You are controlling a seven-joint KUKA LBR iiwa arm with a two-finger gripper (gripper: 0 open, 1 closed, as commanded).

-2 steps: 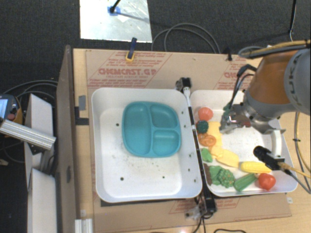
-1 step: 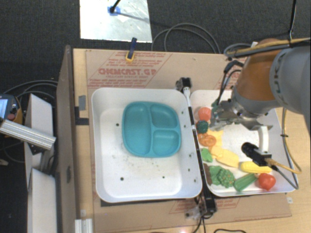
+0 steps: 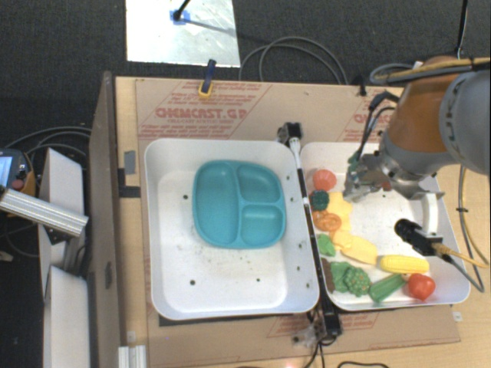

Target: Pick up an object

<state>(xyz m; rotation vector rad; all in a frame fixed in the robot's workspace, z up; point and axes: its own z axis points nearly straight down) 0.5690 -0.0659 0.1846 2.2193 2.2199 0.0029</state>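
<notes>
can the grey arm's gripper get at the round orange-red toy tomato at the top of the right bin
Probably yes. The gripper hovers just right of the round orange-red toy tomato, which lies by itself near the right bin's top left corner, nothing on top of it; the nearby bin wall may crowd the fingers.

Both bins are white. The left one's got a teal plate. The right bin is a pile of toy food: red tomato, another red one, yellow corn, green broccoli, an orange slice. Arm is grey with an orange band. Bench board is tan with red lettering.
</notes>
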